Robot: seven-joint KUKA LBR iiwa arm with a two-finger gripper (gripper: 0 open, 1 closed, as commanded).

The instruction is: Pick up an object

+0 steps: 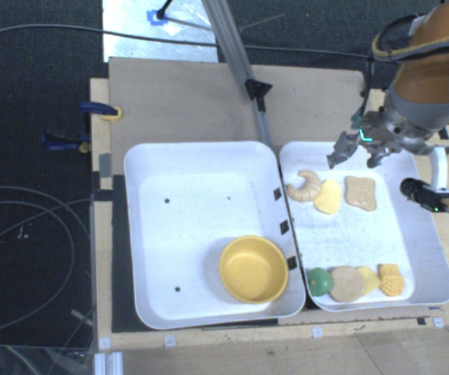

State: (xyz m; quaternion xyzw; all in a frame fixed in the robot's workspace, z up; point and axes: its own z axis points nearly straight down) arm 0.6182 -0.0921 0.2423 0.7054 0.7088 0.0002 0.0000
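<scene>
two fingers of the gripper (359, 155) hang spread and empty above the right bin (423, 233), near the croissant (305, 186).

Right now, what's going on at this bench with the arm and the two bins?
The grey arm's gripper hangs open over the top of the right bin, above a tan bread-shaped piece, holding nothing. A croissant lies nearby; more toy food sits along that bin's bottom edge. The left bin holds a yellow bowl.
</scene>
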